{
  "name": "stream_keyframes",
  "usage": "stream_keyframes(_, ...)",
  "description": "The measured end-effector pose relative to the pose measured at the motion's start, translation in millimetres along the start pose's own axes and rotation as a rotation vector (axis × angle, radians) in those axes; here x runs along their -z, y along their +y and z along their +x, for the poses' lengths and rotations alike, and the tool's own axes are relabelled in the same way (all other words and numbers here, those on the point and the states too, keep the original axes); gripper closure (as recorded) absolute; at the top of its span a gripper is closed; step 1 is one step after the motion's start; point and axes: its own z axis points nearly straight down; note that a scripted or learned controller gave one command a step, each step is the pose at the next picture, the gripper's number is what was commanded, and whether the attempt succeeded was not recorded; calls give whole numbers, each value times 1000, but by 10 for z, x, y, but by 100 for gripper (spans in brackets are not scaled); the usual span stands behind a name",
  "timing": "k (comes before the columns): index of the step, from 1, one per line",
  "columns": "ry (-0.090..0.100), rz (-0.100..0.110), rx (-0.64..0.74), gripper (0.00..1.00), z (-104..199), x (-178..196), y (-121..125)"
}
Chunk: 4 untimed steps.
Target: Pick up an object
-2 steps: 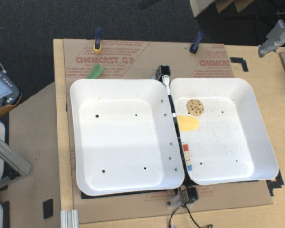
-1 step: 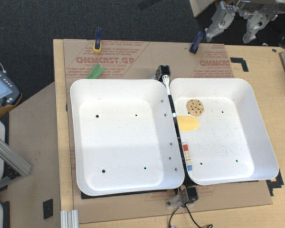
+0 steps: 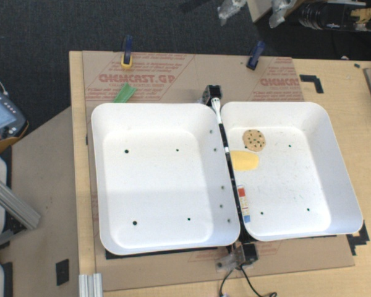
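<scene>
While the gripper (image 3: 255,10) sits at the top of the camera view, well beyond the far edge of the bench, its two fingers (image 3: 230,6) hang spread apart with nothing between them. No grasp made yet, by the look of it.

Candidate objects are all in the right bin (image 3: 334,166): a round cookie (image 3: 254,140) with dark chips near the bin's left wall, a flat yellow piece (image 3: 243,161) just below it and near touching, and a slim white marker (image 3: 243,204) lying along the divider side further toward the near edge. Left bin (image 3: 111,184) holds none of them.

Judgement: task at the start. Whole sequence left: move over the right bin, descend, close on one item, lift. Cookie and yellow piece look flat, so pinch may slip.
</scene>
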Motion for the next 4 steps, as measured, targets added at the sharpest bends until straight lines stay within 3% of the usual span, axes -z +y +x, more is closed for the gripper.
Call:
stream_keyframes(1,-5,4,-16,0,-710,29,-185)
stream_keyframes(2,1,-1,3,0,397,11,-27)
stream_keyframes(3,1,-2,0,0,1236,9,359)
stream_keyframes(4,-4,5,-15,0,468,25,248)
